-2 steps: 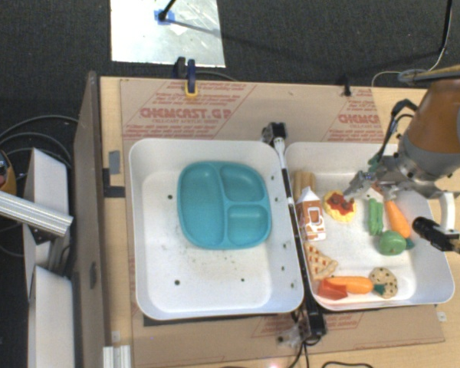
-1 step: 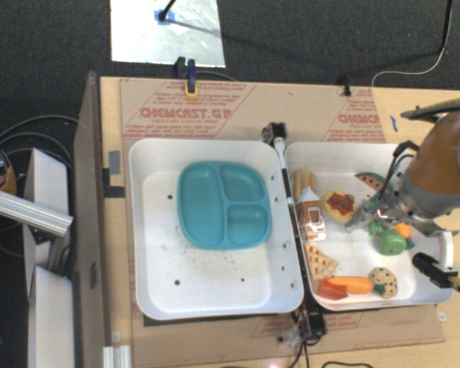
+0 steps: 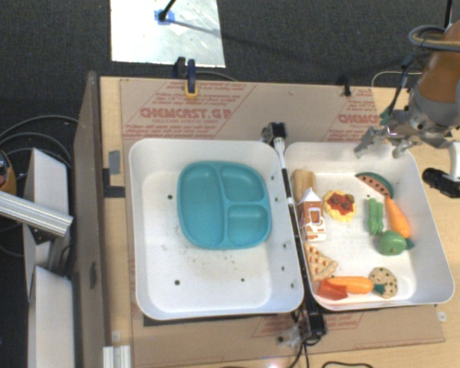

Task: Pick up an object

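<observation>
- Gripper (image 3: 386, 141) at the upper right, hanging over the far rim of the right bin (image 3: 437, 278), below the orange band of the arm (image 3: 445, 75).
- Fingers (image 3: 366, 142) spread apart, nothing between them (one tip toward the left, the other toward the right).
- Just below the fingers and nearest to them: watermelon slice (image 3: 373, 182), lying flat in the right bin.
- Below that, further from the fingers: green bean pods (image 3: 376, 215), an orange carrot (image 3: 398, 217) beside them on the right, and a green round vegetable (image 3: 392, 242) touching the carrot's lower end.
- Below and left of the fingers: small pizza (image 3: 340, 205), a little milk carton (image 3: 312, 215), and a tan bread roll (image 3: 302, 181) near the dividing wall.
- Farthest from the fingers, along the near rim: sandwich wedge (image 3: 320, 262), a second carrot (image 3: 345, 286) and a chocolate-chip cookie (image 3: 383, 281).
- Well off to the left of the fingers: left bin (image 3: 149, 282) with a teal divided plate (image 3: 223, 205) resting inside (compartments bare).
- Both bins set on the surface (image 3: 215, 110), covered with printed brown cardboard.
</observation>
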